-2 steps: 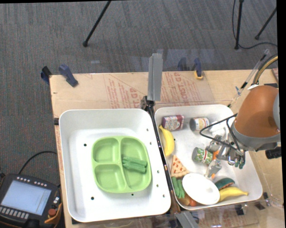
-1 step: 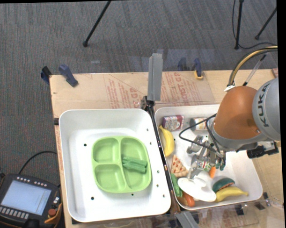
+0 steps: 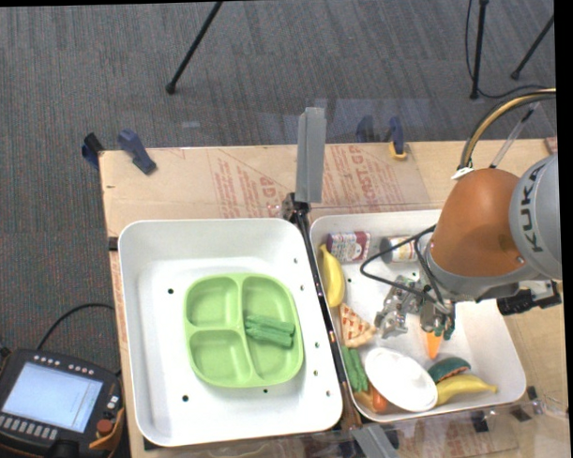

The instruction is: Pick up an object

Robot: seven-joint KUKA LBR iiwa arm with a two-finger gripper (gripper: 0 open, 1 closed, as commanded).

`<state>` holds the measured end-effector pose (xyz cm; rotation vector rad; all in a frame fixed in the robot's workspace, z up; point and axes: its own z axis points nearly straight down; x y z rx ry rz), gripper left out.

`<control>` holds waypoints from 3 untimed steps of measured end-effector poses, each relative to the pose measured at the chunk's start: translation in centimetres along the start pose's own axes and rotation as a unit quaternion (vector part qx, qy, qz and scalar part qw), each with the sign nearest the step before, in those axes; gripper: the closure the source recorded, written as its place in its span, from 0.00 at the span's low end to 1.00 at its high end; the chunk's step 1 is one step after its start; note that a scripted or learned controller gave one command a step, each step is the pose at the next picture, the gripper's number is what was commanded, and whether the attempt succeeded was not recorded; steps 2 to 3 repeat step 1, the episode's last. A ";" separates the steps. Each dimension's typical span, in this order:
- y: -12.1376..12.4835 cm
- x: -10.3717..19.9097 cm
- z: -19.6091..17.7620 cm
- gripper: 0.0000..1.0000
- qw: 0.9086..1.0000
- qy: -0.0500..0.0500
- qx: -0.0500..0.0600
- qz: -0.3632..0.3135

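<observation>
The left bin is carrying a green tray with a green piece in its right compartment. In the right bin, a banana and pizza slice are lying along the left wall. The gripper is hovering mid-bin; I cannot tell its opening or hold. A straight descent seems wise: the carrot and plate are crowding it.

Grey arm with orange band is cut off at the right edge and covers the right white bin's middle. Small silver can is half hidden behind it. Orange carrot-shaped piece shows its lower tip only. Gripper is blurred; finger state unreadable.
</observation>
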<state>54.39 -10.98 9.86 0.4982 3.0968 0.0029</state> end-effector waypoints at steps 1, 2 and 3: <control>0.0 -0.1 0.0 0.00 1.000 -0.001 0.000 0.000; 0.0 -0.1 0.0 0.00 1.000 -0.001 0.000 0.000; 0.0 -0.1 0.0 0.00 1.000 -0.001 0.000 0.000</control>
